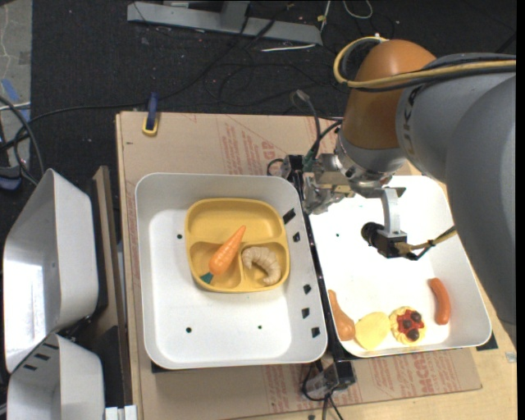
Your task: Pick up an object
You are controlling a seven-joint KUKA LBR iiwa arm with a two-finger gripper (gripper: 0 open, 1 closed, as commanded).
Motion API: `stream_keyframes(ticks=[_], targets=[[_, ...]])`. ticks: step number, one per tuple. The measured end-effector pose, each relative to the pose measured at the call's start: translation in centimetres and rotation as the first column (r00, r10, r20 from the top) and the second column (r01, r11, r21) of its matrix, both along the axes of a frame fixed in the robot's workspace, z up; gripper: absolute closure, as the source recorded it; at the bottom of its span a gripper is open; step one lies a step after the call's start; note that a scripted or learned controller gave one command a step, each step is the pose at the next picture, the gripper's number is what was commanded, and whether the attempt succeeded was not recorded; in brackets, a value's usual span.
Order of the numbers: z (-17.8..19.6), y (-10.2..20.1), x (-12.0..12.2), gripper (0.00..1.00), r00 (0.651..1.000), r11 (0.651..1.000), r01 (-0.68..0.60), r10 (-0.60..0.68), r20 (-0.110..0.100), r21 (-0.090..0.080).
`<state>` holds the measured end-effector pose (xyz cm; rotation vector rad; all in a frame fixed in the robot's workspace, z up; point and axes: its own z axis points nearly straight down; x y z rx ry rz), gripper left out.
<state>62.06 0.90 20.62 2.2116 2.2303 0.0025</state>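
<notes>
Camera view: the surface [215, 141] is a brown cardboard-like board with faded red print. It sits on a dark floor [82, 49] strewn with cables [72, 107]. A small blue and yellow clamp [150, 116] sits at the board's far left corner. A grey metal bar [221, 20] lies on the floor at the top, and white tubs [49, 246] stand off the board at left.

Two white bins are side by side on the board. The left bin [156, 328] holds a yellow divided plate [205, 215]. A toy carrot [227, 250] lies in the plate, tilted across the divider, and a pale toy shrimp [264, 264] sits in the right compartment just beside it.

The right bin [431, 205] has four toys along its near edge: an orange drumstick-like piece [340, 316] at left, touching a yellow round piece [372, 330], then a small tart [407, 324] with dark and red bits, then a sausage [441, 300] apart at right.

The arm [459, 107] comes in from the right. The hand [322, 187] is low over the far left corner of the right bin, by the wall between the bins and well apart from all the toys. Can't tell if the hand is open or closed, and nothing is seen gripped.
</notes>
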Motion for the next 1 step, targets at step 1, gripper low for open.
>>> stream_keyframes(ticks=[1], targets=[[0.4, 6.15, 0.88, 1.0, 1.0, 1.0, -0.001, 0.001, 0.001, 0.001]])
